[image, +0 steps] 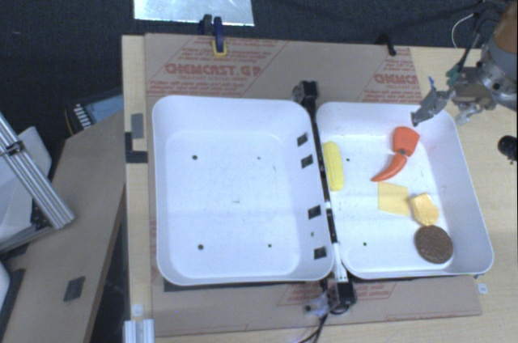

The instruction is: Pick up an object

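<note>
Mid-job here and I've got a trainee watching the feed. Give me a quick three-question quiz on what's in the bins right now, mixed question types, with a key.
1. True or false: the corn cob lies in the left bin.
2. Multiple choice: which item sits nearest the gripper? A) brown round cookie B) orange carrot C) corn cob
3. Fill in: the two yellow cheese pieces lie between the carrot and the ______.

Key: 1 false, it lies in the right bin, along its left wall. 2 B. 3 cookie.
</note>
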Robot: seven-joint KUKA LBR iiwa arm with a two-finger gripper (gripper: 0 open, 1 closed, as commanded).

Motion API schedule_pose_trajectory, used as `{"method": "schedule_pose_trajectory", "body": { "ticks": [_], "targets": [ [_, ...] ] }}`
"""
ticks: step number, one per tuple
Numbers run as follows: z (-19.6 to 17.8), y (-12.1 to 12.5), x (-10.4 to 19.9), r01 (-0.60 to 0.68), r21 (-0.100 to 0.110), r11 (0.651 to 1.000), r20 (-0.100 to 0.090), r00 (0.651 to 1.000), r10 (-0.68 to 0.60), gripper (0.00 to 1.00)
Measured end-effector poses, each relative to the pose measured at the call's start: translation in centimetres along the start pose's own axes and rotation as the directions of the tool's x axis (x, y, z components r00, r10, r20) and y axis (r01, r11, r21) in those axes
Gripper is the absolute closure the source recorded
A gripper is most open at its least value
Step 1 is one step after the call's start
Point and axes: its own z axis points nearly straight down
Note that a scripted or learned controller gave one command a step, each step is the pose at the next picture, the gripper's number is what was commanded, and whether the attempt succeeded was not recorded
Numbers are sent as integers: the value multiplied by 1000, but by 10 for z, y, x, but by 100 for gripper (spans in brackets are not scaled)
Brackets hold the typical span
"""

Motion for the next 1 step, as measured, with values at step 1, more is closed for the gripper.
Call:
{"method": "schedule_pose_trajectory", "body": {
  "ticks": [1],
  "targets": [
    [-75, 3, 44, 5, -6, 1000, 0, 1000, -5, 0]
  ]
}}
